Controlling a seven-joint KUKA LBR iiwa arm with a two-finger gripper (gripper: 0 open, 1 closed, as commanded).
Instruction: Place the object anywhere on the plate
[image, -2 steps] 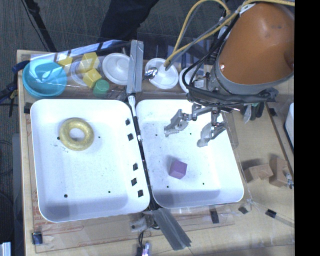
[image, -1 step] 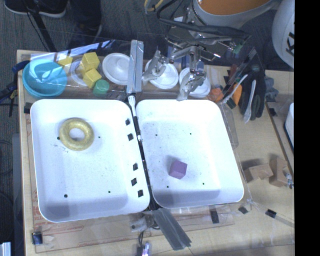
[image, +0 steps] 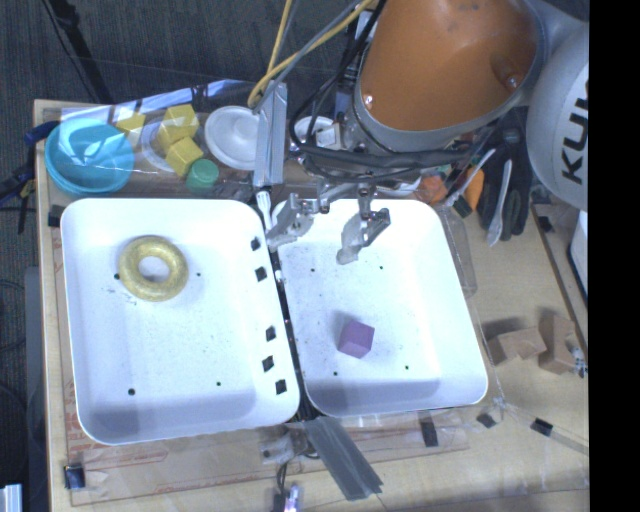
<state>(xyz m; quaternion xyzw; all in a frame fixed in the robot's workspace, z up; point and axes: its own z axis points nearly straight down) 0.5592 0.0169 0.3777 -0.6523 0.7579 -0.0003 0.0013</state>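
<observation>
My end effector (image: 325, 228) hangs over the far edge of the right bin (image: 455, 330), near the divide between the two bins. Its two fingers (image: 362, 232) are spread apart with nothing between them. My orange band (image: 445, 55) sits above it at the top of the view.

The cube (image: 355, 338), small and purple, lies on the floor of the right bin, toward the near side, well apart from my fingers.

In the left bin (image: 90, 350) a yellow ring (image: 153, 267) lies flat in the far left part, clear of the walls.

Beyond the bins, on the table (image: 530, 400), I see a blue bowl (image: 88, 155), yellow blocks (image: 180, 140), a green cap (image: 203, 174) and a white dish (image: 230, 136). Wooden blocks (image: 520, 340) lie to the right of the right bin.
</observation>
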